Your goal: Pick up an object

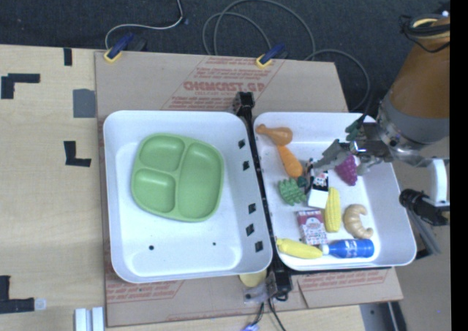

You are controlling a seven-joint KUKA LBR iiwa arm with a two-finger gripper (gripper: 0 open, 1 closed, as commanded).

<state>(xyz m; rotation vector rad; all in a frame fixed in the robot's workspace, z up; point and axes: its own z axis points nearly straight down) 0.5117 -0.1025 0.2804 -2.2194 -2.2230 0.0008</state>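
The right bin (387, 198) holds several toy foods. A brown drumstick (274, 133) lies at the back left, with an orange carrot (291, 162) below it. A green broccoli piece (292, 191) sits beside a small white and black box (319, 196). Purple grapes (346, 169), a yellow corn cob (333, 209) and a tan croissant (357, 221) lie further right. Along the front are a red carton (312, 229), a yellow banana (298, 249) and a blue bottle (350, 248). My gripper (323, 162) hangs over this bin between the carrot and the grapes, just above the small box.
The left bin (121, 176) holds a green divided plate (178, 177). A black divider (254, 176) runs between the two bins. The arm's grey and orange body (420, 96) reaches in from the right. Cables loop on the dark floor behind the bench.
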